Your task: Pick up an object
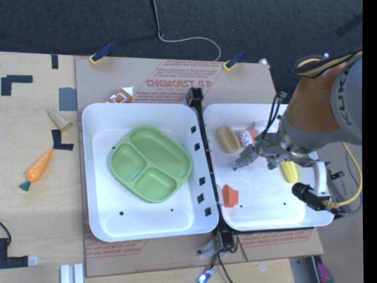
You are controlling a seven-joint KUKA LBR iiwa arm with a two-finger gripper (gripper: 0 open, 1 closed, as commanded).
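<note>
My gripper (258,160) hangs over the middle of the right bin (265,214), its two dark fingers spread open with only bare bin floor between them. A tan bread-like piece (227,138) lies just up and left of the left finger. Beside it sit a small white block (243,138) and a small orange-red item (253,135). A yellow object (288,171) lies right beside the right finger, partly covered by the wrist. An orange chunk (230,196) rests near the bin's left wall, below the gripper.
The left bin (100,217) holds a green divided plate (151,163). A toy carrot (38,166) and a tan cone (59,119) lie on the bench to the left. A black divider (203,158) runs between the bins. Cables hang by the arm at the right.
</note>
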